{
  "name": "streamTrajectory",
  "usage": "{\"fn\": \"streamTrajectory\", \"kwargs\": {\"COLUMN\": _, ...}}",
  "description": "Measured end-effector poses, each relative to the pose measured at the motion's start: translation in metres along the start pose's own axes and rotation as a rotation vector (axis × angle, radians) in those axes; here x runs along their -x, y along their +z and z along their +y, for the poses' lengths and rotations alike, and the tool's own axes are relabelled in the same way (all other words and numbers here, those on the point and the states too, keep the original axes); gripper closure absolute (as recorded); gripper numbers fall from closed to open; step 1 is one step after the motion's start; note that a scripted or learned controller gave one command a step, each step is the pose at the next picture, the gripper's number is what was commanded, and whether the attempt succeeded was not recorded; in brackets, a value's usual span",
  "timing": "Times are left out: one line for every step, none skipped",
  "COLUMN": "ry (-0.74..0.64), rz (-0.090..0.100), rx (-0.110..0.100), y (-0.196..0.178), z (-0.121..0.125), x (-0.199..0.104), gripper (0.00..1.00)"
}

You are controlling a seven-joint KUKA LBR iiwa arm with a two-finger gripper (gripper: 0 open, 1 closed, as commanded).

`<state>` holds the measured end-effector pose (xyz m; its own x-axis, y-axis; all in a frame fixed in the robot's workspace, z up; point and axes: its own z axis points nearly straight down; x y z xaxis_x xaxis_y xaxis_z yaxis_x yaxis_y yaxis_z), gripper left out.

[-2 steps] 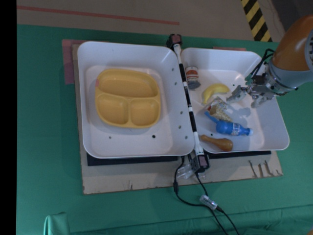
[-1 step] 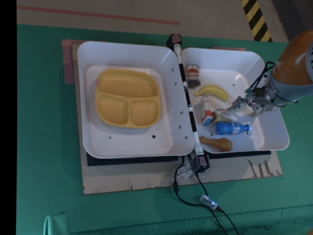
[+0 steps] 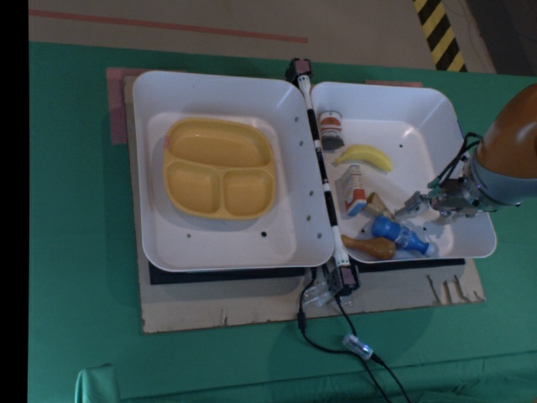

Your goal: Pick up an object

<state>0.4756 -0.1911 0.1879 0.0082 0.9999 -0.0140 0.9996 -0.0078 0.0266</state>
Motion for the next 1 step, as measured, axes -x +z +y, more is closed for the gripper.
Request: {"fn": "streamTrajectory", "kwargs": {"ry": -0.004, "rz": 0.006, "rx": -0.003, "y": 0.0017, "z": 0.0886, "x": -0.0643, "gripper": 0.00}}
